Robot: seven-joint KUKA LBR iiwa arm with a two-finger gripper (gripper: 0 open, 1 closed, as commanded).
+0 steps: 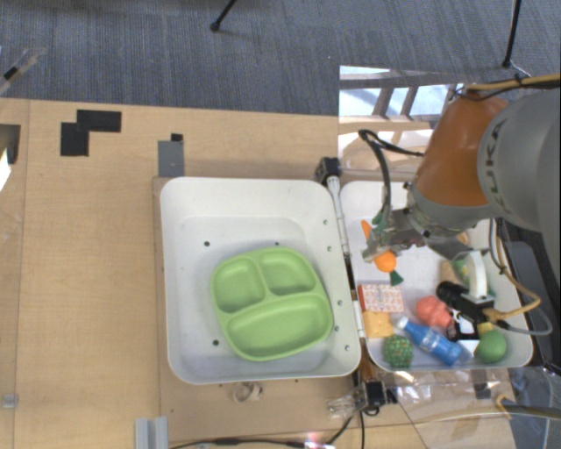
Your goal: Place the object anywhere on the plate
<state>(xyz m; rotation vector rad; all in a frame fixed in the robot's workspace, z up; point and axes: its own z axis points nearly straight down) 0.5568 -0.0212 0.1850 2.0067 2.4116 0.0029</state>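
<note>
Wooden bench [79,289], grey carpet beyond. Camera view: left bin [180,263] holds green plate [272,302], three compartments, nothing on it. My gripper [383,238] over right bin [352,210], near its left wall. Orange carrot-like object [384,259] directly under my fingertips, touching or just below; cannot tell whether gripped. Finger opening: cannot tell. Nearby in right bin: cracker box [382,298], blue bottle [431,340], green ball [399,351].

Worktop [79,289] of pale wood-grain board; black L-shaped marking [88,130] near its far left corner; small grey bracket [172,156] beside it; beyond the far edge, grey ribbed carpet floor [263,44] crossed by thin dark stand legs [224,14]; light even.
</note>
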